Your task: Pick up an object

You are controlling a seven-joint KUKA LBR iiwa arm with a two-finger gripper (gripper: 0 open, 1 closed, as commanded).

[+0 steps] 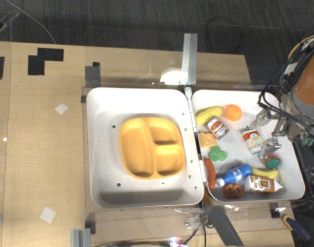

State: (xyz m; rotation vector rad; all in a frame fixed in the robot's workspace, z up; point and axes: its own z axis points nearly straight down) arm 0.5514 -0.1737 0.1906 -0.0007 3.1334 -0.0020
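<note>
My gripper (265, 134) hangs over the right side of the right bin (298, 189), open, with nothing between its fingers. Just left of it lies a small white carton (251, 140). A teal and red toy (272, 162) sits right below the lower finger. Further left are an orange ball (233, 112), a yellow corn-like toy (208, 114), a red-labelled can (217, 127) and a green toy (217, 154). Along the bin's front lie a red sausage (210, 172), a blue bottle (235, 174), a brown toy (232, 190), a yellow banana (265, 173) and a juice carton (262, 184).
The left bin (103, 138) holds a yellow divided tray (151, 147) in its middle. A metal post (189, 55) stands at the back, where the two bins meet. The arm's grey body with its orange band (307, 84) rises at the right edge.
</note>
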